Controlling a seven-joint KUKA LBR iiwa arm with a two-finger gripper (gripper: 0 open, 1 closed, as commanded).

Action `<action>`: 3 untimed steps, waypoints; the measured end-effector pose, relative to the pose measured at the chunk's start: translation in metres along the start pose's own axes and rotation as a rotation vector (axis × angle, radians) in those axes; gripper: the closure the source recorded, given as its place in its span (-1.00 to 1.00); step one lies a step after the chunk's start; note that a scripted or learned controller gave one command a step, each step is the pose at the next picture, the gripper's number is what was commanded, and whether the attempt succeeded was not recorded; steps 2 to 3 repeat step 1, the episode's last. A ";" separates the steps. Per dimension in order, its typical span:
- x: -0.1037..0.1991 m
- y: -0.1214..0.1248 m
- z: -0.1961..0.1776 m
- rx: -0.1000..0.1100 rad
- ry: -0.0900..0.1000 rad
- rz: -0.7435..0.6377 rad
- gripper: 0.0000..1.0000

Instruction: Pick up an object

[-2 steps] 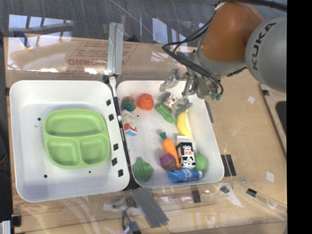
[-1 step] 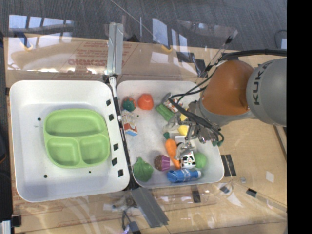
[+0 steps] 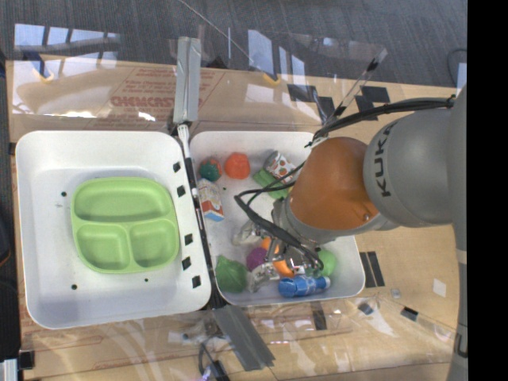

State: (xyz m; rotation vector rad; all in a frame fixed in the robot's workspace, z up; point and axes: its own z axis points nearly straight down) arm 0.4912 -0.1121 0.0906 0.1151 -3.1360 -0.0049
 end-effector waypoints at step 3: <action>-0.002 0.000 -0.011 0.002 -0.004 -0.006 1.00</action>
